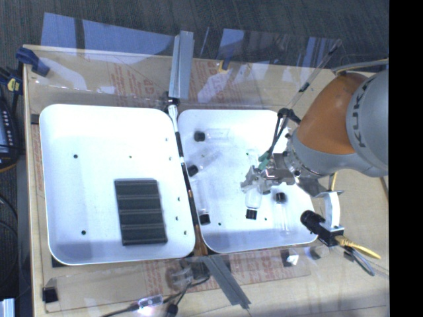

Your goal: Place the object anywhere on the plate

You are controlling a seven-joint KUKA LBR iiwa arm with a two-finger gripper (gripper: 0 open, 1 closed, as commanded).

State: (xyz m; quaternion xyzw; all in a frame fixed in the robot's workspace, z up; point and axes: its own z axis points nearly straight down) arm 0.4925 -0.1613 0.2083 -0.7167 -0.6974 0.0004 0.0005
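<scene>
Where the arm (344,127) reaches in from the right, its grey bulk and orange band cover the right bin's far right edge, and the gripper (259,180) hangs low over that bin (225,240) amid a tangle of metal and cable; whether the claw is spread or pressed together cannot be told. Several small dark pieces (199,136) lie scattered on the right bin's floor (too small to identify), one (251,213) just below the gripper and another (280,197) beside it.

The dark ribbed plate (140,211) lies flat in the left bin (79,131), toward its near right part, its long axis running from the far side to the near side, its ridges crossing that axis. It sits well apart from the gripper.

Both white bins sit side by side, touching along a shared edge, on a pale bench (106,78) under clear sheeting, with dark carpet (198,5) beyond.
</scene>
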